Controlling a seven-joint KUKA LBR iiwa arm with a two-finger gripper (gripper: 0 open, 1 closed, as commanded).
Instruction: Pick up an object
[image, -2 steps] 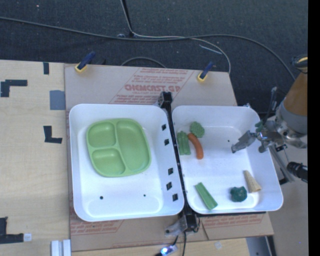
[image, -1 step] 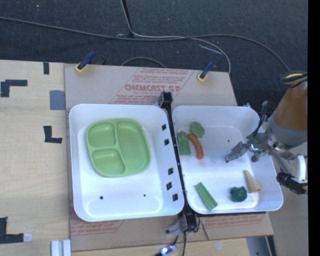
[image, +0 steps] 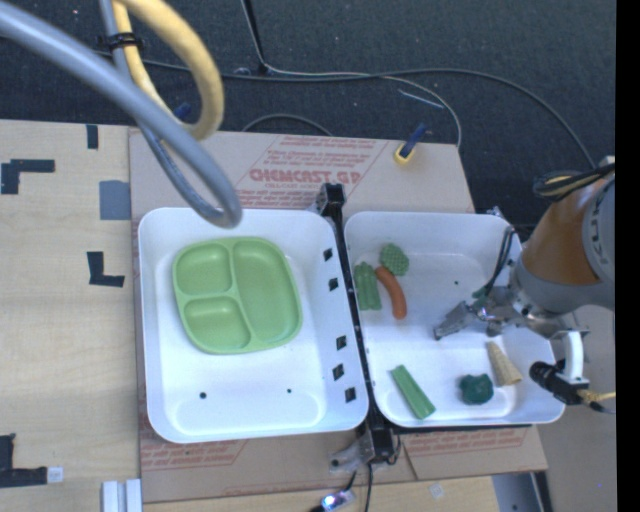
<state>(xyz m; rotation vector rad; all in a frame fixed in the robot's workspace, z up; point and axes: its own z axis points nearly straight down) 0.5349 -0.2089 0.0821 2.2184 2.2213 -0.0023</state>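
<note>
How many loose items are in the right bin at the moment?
6. A green ball at the back, a green stick beside an orange sausage, a green bar at the front, a dark green lump, and a tan wedge. The arm may hide more.

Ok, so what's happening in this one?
A grey arm with an orange band reaches in from the right, its claw low over the right bin, holding nothing. Loose in that bin lie an orange sausage-shaped piece, a green stick, a dark green lump and a tan cone. The left bin holds a green divided plate.
</note>
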